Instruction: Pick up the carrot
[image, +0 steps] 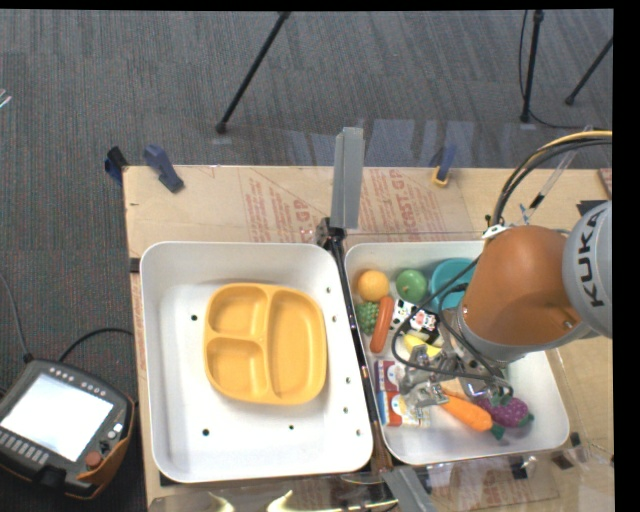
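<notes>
Approach step: tool (428, 385) poised just left of carrot (468, 411), which lies near the right bin's (556, 400) front edge beside grapes (510, 410). Jaw state cannot be told. Next move: centre over carrot, descend.

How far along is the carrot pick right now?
Done: the arm has reached into the right bin, and the gripper sits low, just left of the carrot. In hand: nothing that I can confirm; the carrot lies on the bin floor beside the purple grapes, and no part of it shows between fingers. Left: closing on the carrot and lifting it clear of the bin.
</notes>
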